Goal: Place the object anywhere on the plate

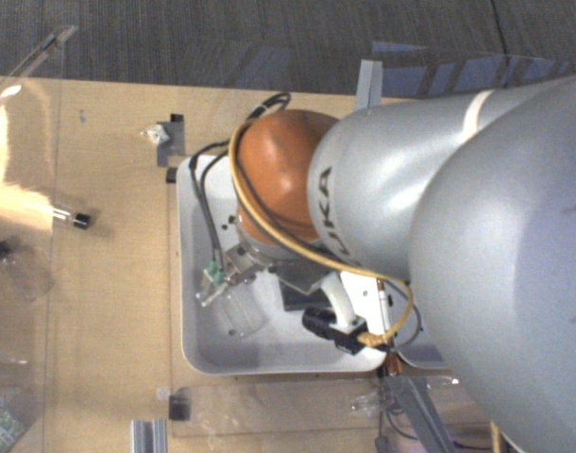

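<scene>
Grey arm (439,215) with orange band (274,173) reaching down into a white bin (198,343) on the table (99,300). The tool (217,281) sits low in the bin; whether it is apart or together cannot be told. A clear, glass-like object (239,311) lies just below the tool, on the bin floor.

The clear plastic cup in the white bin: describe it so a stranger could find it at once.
Start at the shallow white bin under the big grey arm with its orange band. Near the bin's left side, just below the metal gripper, stands a clear plastic cup. It is see-through, unlike the black part to its right.
</scene>
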Tool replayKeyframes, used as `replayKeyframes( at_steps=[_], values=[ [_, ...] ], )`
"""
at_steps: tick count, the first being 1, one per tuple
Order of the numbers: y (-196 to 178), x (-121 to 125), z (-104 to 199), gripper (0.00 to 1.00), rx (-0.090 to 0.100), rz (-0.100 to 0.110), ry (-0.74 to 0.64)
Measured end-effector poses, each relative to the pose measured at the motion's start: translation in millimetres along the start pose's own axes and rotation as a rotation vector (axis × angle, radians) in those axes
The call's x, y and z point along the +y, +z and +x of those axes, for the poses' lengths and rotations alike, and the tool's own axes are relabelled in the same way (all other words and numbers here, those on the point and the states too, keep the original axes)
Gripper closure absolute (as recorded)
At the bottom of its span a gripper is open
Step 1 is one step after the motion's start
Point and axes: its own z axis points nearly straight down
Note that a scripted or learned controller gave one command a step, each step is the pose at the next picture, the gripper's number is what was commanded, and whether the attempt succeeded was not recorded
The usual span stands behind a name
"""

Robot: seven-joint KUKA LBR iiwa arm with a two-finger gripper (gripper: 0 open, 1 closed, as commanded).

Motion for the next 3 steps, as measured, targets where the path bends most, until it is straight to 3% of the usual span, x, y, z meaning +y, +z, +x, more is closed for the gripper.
replayKeyframes(
  at_steps=[1, 2, 3],
  values=[
    [21.0, -30.0, -14.5, 0.00, 0.000, -0.001, -0.404],
    [86.1, -10.7, 8.7, 0.00, -0.006, 0.000, -0.124],
    [86.1, -10.6, 8.5, 0.00, -0.006, -0.001, -0.123]
  ],
)
